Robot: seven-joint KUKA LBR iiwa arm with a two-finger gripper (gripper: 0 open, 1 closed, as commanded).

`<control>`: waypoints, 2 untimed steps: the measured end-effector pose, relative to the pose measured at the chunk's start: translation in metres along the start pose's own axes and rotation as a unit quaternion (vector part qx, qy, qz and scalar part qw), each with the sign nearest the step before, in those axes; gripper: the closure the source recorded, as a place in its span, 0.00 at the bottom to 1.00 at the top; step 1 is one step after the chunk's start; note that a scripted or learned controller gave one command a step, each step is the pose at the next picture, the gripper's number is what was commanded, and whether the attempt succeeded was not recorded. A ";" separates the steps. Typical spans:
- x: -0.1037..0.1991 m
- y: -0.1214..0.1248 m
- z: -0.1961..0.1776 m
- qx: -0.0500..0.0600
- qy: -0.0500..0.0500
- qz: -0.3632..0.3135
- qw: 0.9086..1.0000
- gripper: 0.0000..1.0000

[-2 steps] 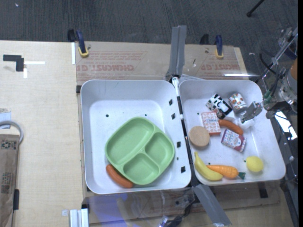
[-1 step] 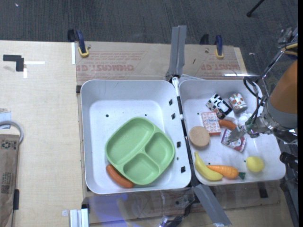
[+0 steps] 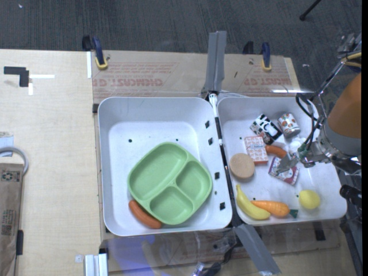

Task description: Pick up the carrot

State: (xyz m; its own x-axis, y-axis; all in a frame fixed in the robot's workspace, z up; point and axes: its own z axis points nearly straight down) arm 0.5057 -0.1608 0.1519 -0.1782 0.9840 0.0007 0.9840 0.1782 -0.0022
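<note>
1. While the claw (image 3: pixel 294 158) hangs low in the right bin (image 3: pixel 333 211), its opening cannot be made out, nor whether it grips anything.
2. The carrot (image 3: pixel 272 207) lies near the bin's front wall, touching the banana (image 3: pixel 249 206), with the lemon (image 3: pixel 309 199) to its right.
3. The left bin (image 3: pixel 115 154) holds a green divided plate (image 3: pixel 169 183).

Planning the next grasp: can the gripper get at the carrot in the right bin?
Probably yes. The carrot lies uncovered near the right bin's front wall, touching the banana; the gripper hovers just behind it.
</note>
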 end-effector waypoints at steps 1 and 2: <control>-0.069 0.047 0.055 -0.005 -0.001 -0.110 0.994 0.00; -0.069 0.047 0.045 -0.006 -0.001 -0.109 0.994 1.00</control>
State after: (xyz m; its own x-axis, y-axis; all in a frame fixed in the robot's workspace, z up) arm 0.5645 -0.2206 0.1066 -0.3868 0.9222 -0.0020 0.9221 0.3868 0.0094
